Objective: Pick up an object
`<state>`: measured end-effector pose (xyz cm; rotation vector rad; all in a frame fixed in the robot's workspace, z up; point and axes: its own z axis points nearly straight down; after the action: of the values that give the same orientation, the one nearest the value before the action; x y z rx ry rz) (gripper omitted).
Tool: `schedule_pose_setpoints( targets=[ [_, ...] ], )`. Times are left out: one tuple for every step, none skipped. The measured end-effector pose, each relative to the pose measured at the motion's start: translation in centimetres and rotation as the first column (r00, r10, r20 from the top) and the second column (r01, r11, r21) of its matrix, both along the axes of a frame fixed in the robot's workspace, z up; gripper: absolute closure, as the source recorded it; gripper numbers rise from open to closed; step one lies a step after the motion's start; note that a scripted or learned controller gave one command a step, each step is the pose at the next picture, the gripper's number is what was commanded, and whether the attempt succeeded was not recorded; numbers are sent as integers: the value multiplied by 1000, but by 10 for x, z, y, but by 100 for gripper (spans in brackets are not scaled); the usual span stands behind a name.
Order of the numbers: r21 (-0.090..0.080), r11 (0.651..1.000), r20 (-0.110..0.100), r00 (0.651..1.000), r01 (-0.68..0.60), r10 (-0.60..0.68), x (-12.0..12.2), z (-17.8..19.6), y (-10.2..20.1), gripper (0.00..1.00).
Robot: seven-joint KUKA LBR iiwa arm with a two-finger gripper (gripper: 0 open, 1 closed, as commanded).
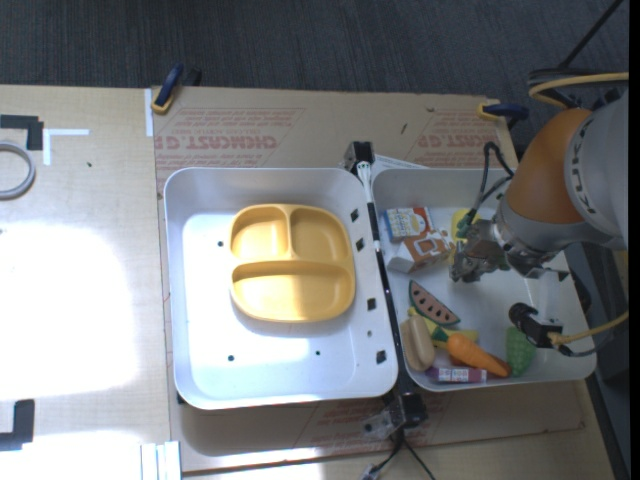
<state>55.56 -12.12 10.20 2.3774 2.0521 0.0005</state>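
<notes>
My gripper (468, 266) hangs low in the right bin (570, 368), near its middle, with the grey arm and orange band coming in from the right. Just left of it lie a brown and orange box (430, 249) and a small white carton (404, 223). A yellow piece (463, 223) peeks out just above the gripper. Nearer the front lie a watermelon slice (435, 304), a bread roll (418, 344), a carrot (476, 353), a green piece (520, 352) and a purple marker (455, 374). Nothing shows held in the gripper.
The left bin (200, 368) holds a yellow divided plate (293, 263). A central divider with clips separates the two bins. Cardboard lies under both bins, and a blue clamp (168, 87) sits at its far left corner.
</notes>
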Motion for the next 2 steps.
schedule_pose_setpoints(
  targets=[
    [-1,989,0,989,-148,148,16,218,35,100],
    [-3,877,1,877,-480,481,57,440,-28,100]
  ],
)
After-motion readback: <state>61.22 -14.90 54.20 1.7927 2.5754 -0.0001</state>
